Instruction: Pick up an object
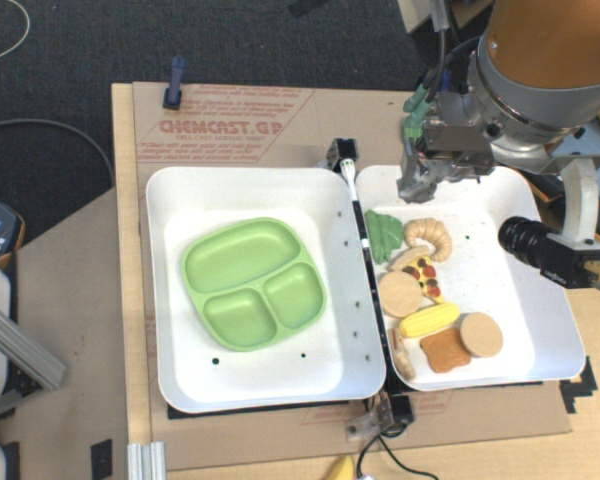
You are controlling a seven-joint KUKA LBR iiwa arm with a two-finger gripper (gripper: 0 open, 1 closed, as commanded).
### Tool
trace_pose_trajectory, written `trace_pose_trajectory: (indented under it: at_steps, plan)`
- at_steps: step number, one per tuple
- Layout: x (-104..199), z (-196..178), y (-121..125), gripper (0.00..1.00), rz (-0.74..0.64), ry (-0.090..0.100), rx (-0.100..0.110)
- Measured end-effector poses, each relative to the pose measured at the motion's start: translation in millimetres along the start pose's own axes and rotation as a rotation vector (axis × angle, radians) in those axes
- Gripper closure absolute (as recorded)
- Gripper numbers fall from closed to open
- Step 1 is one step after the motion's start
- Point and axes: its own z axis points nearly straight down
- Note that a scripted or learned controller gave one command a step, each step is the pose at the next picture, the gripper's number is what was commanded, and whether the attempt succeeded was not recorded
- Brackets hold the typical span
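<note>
On the left, the left bin (170, 268) holds a green divided plate (252, 283), lying flat near its middle with three compartments showing. Across the seam between the bins, the right bin (540, 328) carries a cluster of toy food along its left side: a green leafy piece (384, 234), a croissant (427, 234), a pizza slice (420, 268), a round cracker (400, 293), a corn cob (429, 319), a brown toast piece (446, 350) and a tan round cookie (481, 335). Above the far edge of that bin hangs the end effector (417, 188), its tip just beyond the croissant and leafy piece; I cannot tell how it is set. Nothing sits in it. To my eye this is the approach step, with no object chosen by contact yet. The next move calls for dropping squarely over one piece, likely the croissant, without nudging its neighbours.
</note>
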Motion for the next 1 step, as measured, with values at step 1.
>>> trace_pose_trajectory:
  at_steps: [1]
  plan:
    - [18.8,118.6,-3.7,1.0,0.002,-0.005,0.025]
